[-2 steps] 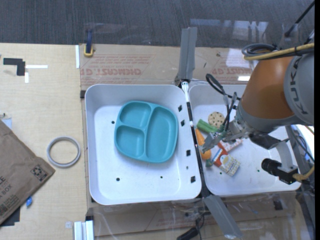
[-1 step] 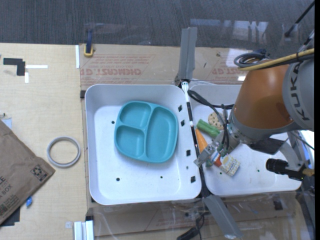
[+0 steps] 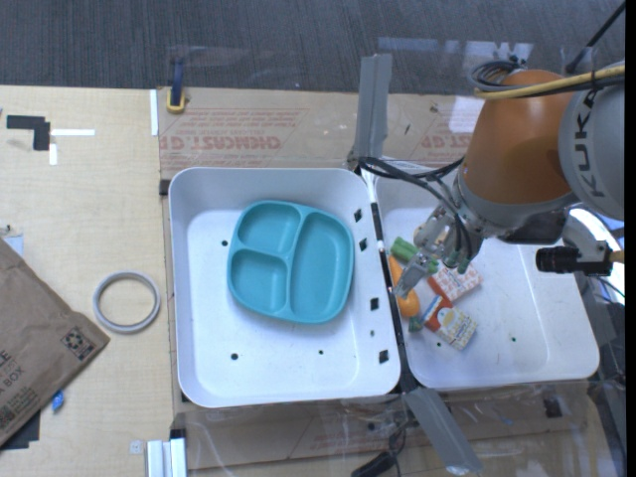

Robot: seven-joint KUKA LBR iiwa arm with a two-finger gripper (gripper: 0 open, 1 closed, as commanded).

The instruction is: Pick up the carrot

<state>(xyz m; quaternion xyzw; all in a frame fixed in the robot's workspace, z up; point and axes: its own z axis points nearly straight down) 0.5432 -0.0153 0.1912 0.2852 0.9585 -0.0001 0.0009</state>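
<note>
Two shallow white bins sit side by side on the bench. The left bin (image 3: 199,266) holds a teal divided plate (image 3: 292,261) with three compartments, lying flat near the bin's centre. The right bin (image 3: 537,336) holds a small cluster of objects against its left wall: the carrot (image 3: 402,288), orange and lying lengthwise along that wall, a green item (image 3: 401,249) at its upper end, a red-and-white packet (image 3: 456,283), and a second, paler packet (image 3: 456,328) below it. The arm (image 3: 522,152), with its orange band, enters from the right and ends in the gripper (image 3: 429,264), which hangs low over the cluster. Its tips lie just to the right of the carrot's upper half, very near or touching it; contact cannot be resolved. How far the claw is parted, and whether anything lies between its tips, cannot be told from this view. Outside the bins, a roll of tape (image 3: 126,300) rests on the bench at left, near a brown cardboard box (image 3: 35,351).
</note>
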